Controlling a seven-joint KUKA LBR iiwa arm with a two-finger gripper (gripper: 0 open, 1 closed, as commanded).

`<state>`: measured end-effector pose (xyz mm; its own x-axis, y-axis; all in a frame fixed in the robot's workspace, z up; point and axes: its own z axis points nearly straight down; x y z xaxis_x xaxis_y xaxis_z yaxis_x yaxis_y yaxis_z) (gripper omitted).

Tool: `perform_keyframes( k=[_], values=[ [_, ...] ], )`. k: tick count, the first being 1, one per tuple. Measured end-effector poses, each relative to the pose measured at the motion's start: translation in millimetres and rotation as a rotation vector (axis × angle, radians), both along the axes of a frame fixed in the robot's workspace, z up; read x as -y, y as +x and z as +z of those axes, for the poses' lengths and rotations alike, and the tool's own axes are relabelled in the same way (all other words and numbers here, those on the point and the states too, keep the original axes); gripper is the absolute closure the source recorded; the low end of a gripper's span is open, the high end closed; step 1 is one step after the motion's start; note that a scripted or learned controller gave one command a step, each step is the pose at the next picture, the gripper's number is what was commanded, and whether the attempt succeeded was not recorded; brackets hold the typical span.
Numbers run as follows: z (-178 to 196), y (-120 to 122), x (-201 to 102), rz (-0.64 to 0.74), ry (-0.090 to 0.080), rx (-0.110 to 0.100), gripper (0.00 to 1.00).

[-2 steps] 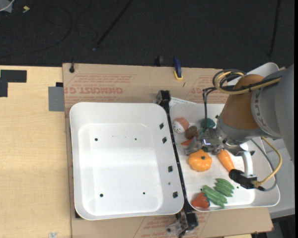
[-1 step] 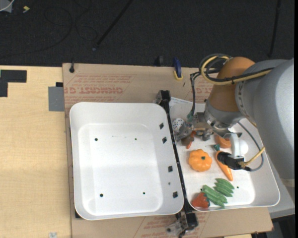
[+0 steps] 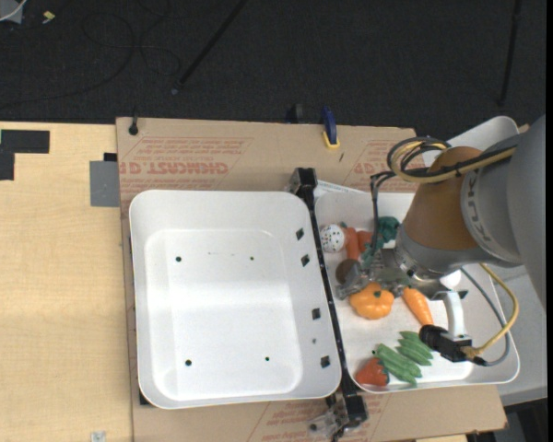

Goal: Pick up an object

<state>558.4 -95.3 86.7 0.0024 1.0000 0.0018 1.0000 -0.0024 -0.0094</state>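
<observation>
Dark carpet with loose cables lay behind a wooden bench (image 3: 46, 274), on which a sheet of printed cardboard (image 3: 221, 159) carried two shallow white bins side by side.

Item 1, left bin (image 3: 221, 297): white walls, a few small dark spots on its floor.

Item 2, right bin (image 3: 507, 362): held all the loose goods, crowded toward the wall it shares with the left bin.

Item 3, arm (image 3: 461, 215): grey with an orange band, reaching in from the right and hanging over the upper middle of the right bin. Gripper (image 3: 380, 265): low among the goods; whether it was wide, narrow or holding anything could not be told, the wrist hiding much of it.

Item 4, orange pumpkin-like toy (image 3: 372, 303): judged the likeliest thing to pick. Round, squat, bright orange with a small green stem on top, no long axis to speak of. It sat just below the gripper, toward the near side of the bin, touching or nearly touching it; which, could not be told.

Item 5, neighbours: a white dotted ball (image 3: 331, 238) near the divider, an orange carrot (image 3: 417, 307) just right of the pumpkin toy and slanting down to the right, a green ridged pod (image 3: 407, 355) lying slantwise near the front, and a red piece (image 3: 372, 373) at the front wall.
</observation>
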Motion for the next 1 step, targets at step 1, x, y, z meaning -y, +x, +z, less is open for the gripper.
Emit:
perform_keyframes(
  k=[1],
  values=[
    [10.0, 2.5, 0.5, -0.001, 0.0, 0.002, 1.0]
  ],
)
